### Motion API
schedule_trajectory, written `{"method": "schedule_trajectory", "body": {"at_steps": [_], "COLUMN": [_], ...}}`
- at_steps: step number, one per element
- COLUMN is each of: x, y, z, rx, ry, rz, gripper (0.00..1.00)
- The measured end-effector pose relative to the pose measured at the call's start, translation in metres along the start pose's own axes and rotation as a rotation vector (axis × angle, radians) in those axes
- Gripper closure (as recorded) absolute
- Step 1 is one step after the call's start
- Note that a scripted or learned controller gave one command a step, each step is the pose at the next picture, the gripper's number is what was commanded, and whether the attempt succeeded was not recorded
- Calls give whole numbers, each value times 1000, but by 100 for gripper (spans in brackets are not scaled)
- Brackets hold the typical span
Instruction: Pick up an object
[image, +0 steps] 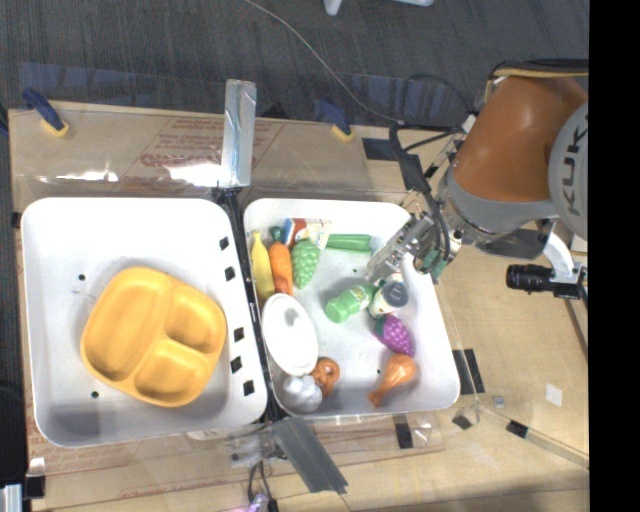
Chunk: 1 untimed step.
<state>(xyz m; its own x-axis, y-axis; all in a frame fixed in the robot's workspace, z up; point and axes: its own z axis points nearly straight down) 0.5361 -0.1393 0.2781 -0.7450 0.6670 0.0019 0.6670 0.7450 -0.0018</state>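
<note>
The claw (385, 272) hangs low over the right bin (440, 345), near its far right side. The grey arm (500, 200) with its orange band comes in from the right. I cannot tell how the claw is set, because its tip blends in with the toys under it.

Right below the claw tip lies a green toy bottle (347, 302) on its side. It looks very close to the claw, maybe touching, but I cannot be sure. Just beside it sits a small dark round toy (395, 294). A bunch of purple toy grapes (397, 335) lies a bit nearer the front, and a brown toy chicken leg (394, 378) lies near the front wall.

Further left in the same bin are a toy carrot (281, 267), a yellow toy banana (261, 265) by the left wall, and a bumpy green toy (305, 262). A long green toy (348, 242) lies near the back wall. A white plate (289, 333) leans by the left side, with a shiny silver thing (298, 392) and a small orange toy (326, 374) near the front.

The left bin (60, 240) holds a yellow tray with three sections (152, 334). Both bins sit on the worktop (520, 350).
</note>
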Motion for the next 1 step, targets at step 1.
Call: {"method": "schedule_trajectory", "body": {"at_steps": [1], "x": [58], "y": [-24], "z": [23], "rx": [-1], "ry": [0], "rz": [194], "gripper": [100]}}
